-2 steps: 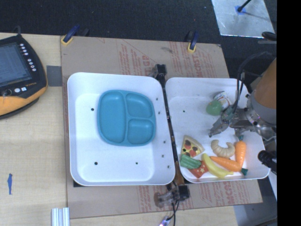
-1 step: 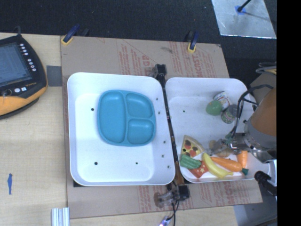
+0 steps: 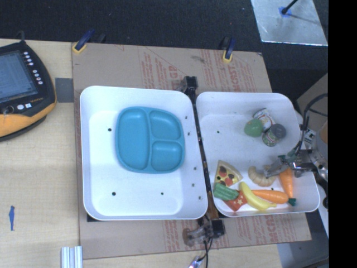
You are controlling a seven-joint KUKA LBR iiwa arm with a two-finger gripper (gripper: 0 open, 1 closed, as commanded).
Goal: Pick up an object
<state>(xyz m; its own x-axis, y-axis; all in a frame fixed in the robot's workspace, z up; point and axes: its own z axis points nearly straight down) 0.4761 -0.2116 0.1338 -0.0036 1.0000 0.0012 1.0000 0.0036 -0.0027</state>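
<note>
The right bin (image 3: pixel 234 108) holds several toy foods. A green round piece (image 3: pixel 254 128) and a small can (image 3: pixel 274 134) lie at its far side. A pizza slice (image 3: pixel 227 175), a green pepper (image 3: pixel 223 192), a banana (image 3: pixel 254 197), a tan peanut-shaped piece (image 3: pixel 259 176) and two carrots (image 3: pixel 271 195) (image 3: pixel 286 183) crowd its near right corner. My gripper (image 3: pixel 292 162) reaches in low from the right edge, just above the upright carrot and beside the tan piece. Nothing shows as held.
The left bin (image 3: pixel 97 194) holds a blue divided plate (image 3: pixel 149 139). A teach pendant (image 3: pixel 19 88) lies on the bench at far left. Clamps (image 3: pixel 227 49) pin the cardboard sheet under the bins. Cables hang by the right bin's rim.
</note>
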